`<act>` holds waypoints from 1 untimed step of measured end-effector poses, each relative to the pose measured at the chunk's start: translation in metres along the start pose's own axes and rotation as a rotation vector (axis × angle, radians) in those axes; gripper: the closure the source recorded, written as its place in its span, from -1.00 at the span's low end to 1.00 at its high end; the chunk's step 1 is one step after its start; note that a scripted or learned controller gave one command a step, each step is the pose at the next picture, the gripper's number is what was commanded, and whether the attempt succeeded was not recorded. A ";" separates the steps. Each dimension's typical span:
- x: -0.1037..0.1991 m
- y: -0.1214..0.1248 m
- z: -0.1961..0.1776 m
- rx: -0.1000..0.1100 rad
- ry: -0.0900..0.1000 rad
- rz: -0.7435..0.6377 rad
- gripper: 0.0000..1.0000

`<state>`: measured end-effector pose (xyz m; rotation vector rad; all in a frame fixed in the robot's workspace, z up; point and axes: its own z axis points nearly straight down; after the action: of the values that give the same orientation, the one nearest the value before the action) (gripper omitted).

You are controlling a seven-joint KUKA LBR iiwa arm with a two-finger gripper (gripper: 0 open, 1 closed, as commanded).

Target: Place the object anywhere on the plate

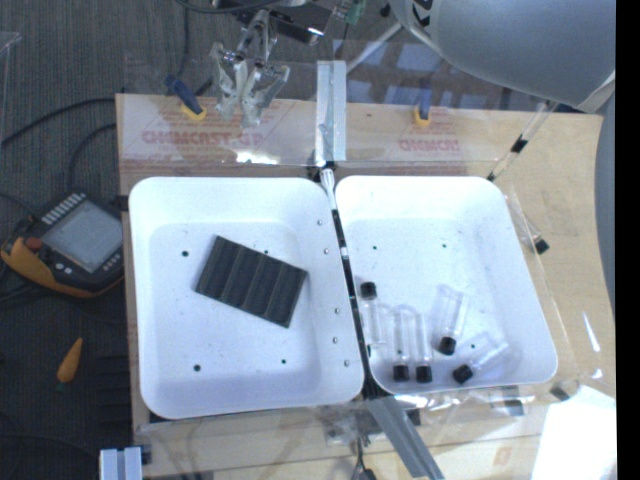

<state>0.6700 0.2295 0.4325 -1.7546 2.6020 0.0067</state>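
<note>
Clear vials with black caps [425, 343] lie clustered in the right bin [500, 228]'s near corner — dark ridged plate [250, 281] tilted in the left bin [150, 268] — gripper [245, 78] above the far edge, holding nothing, spread unclear.

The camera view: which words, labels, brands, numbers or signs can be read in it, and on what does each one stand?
"KU": large dark letters on the grey arm at the top, cut off by its curve; probably the start of the brand name.
Red print on the clear sheet behind the left bin: too blurred to read.
Red print on the sheet behind the right bin: too blurred to read.
Screen of the handheld pendant at the left: nothing readable.
</note>
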 end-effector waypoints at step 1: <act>0.005 -0.002 0.000 -0.002 -0.001 -0.445 1.00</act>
<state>0.6699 0.2239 0.4322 -2.2855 2.1496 0.0088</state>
